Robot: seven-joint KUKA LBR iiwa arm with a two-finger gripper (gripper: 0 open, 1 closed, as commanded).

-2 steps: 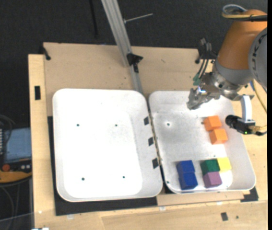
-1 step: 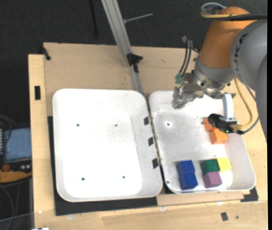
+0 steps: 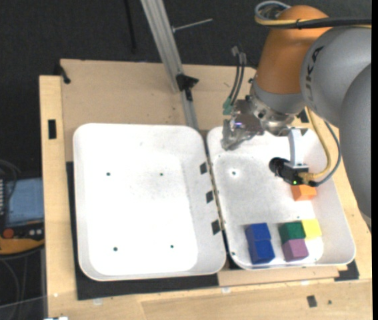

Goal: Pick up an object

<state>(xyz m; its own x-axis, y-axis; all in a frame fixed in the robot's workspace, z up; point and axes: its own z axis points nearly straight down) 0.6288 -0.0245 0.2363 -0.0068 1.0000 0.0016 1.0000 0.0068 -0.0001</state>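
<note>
So if you were checking this one: your gripper (image 3: 237,136) sat over the far left corner of the right bin (image 3: 242,185), right about at the rim, with the orange band (image 3: 283,52) of the arm rising behind that bin's far edge. From this angle I honestly couldn't tell whether the gripper was wide, narrow or clamped on anything, since it was just a blurry grey lump up there. Nothing was visibly hanging from it.

All your pickable stuff was in the right bin, well apart from the gripper:
- blue block (image 3: 260,243) along the near wall, roughly mid-bin
- green block (image 3: 292,231) and yellow block (image 3: 311,228) side by side, touching, toward the near right corner
- purple block (image 3: 296,249) tucked just in front of the green one, touching it
- orange block (image 3: 303,192) on its own by the right wall, about halfway along the bin

A black plug-like thing (image 3: 281,167) with a tiny green light dangled on a cable above the bin floor, just beside the orange block on its far side.

The left bin (image 3: 139,199) butted up against the right bin's left wall. A slanted metal rail (image 3: 164,37) came down from beyond the right bin's far left corner. Way off past the left bin there was a handheld controller (image 3: 17,212) with cables.
</note>
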